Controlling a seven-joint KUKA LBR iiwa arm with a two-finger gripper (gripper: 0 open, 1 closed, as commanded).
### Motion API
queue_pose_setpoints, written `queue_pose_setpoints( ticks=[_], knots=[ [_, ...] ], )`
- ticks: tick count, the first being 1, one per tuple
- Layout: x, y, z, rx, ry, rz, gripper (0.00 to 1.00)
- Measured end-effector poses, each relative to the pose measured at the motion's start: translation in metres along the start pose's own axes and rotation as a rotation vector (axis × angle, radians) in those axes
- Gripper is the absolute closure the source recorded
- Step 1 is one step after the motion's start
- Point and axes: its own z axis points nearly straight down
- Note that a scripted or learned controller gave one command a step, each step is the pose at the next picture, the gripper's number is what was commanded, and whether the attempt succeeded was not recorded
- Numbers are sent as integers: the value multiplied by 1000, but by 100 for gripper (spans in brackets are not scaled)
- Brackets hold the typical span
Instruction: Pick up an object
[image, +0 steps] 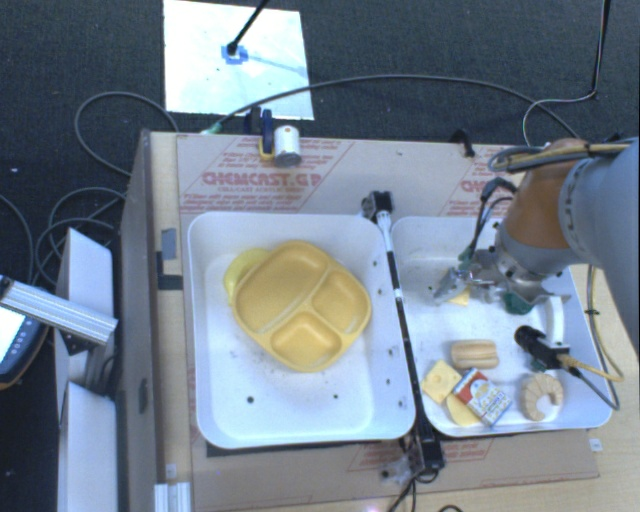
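My gripper (452, 288) is low over the upper part of the right bin (425, 250), with the grey arm coming in from the right. A small yellow piece (461, 298) lies right at the gripper's tip; whether it is touched or held is unclear. Nearer the front of the same bin lie a tan bread roll (473, 354), a yellow cheese wedge (440, 381), a red and white packet (486, 398) and a pale ring-shaped biscuit (541, 396).
The left bin (205, 330) holds a yellow divided plate (300, 305) lying over a second yellow dish. A black bar (393, 275) runs between the two bins. Cables lie behind the bench.
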Motion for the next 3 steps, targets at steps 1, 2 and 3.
queue_pose_setpoints(
  ticks=[1, 2, 3],
  knots=[
    [-36, 57, -12, -2, 0, -1, 0],
    [-2, 21, -54, -1, 1, -2, 0],
    [13, -30, -14, 3, 2, 2, 0]
  ],
)
